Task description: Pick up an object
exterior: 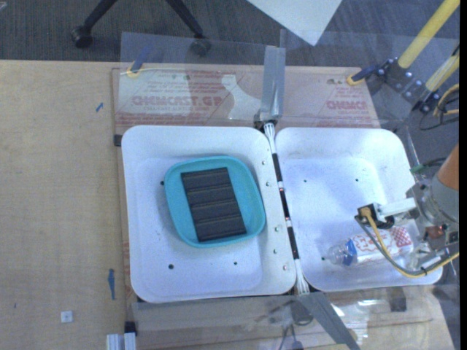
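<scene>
In the camera view, a clear plastic bottle is seen lying on its side in the near right part of the right bin. It looks crumpled and see-through, with a blue cap at its left end and a red-and-white chequered label towards its right. The arm is seen at the right edge, just beside and over the bottle's right end. Whether the jaws are open or closed cannot be told, and no hold on the bottle can be made out. In the left bin a teal tray of smooth plastic with rounded corners is set, slightly turned. A dark rectangular block with ribbed cross-bands lies on it. Both bins are shallow, white and glossy, and rest side by side on the pale wooden desk.
</scene>
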Tool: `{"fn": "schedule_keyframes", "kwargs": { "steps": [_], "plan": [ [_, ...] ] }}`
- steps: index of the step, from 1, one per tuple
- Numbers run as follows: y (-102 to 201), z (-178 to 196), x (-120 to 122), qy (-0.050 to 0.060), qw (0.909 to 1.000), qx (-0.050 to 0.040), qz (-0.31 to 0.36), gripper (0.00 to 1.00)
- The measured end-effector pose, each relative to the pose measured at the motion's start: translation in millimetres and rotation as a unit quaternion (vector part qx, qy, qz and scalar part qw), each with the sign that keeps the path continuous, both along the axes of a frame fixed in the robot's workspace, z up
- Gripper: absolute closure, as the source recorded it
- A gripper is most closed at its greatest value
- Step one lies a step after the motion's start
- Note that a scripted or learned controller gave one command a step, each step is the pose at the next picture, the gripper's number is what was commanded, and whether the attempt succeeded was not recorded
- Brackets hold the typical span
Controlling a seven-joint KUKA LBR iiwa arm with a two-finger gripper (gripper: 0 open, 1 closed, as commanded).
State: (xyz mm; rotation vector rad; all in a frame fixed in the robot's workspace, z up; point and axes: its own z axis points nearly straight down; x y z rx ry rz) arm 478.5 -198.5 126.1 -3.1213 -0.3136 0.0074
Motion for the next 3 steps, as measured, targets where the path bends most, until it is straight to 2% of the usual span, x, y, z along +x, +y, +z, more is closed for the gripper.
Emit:
{"fn": "schedule_keyframes", "kwargs": {
  "steps": [1, 2, 3],
  "plan": [
    [50.6, -36.2, 2.8, -0.007, 0.9999, -0.0046, 0.014, 0.0],
    [76.8, -4.9, -0.1, -0.001, 0.9997, -0.0015, 0.024, 0.0],
    [16.1, 54.8, 5.2, 0.0, 1.0, -0.001, 0.0, 0.0]
  ]
}}
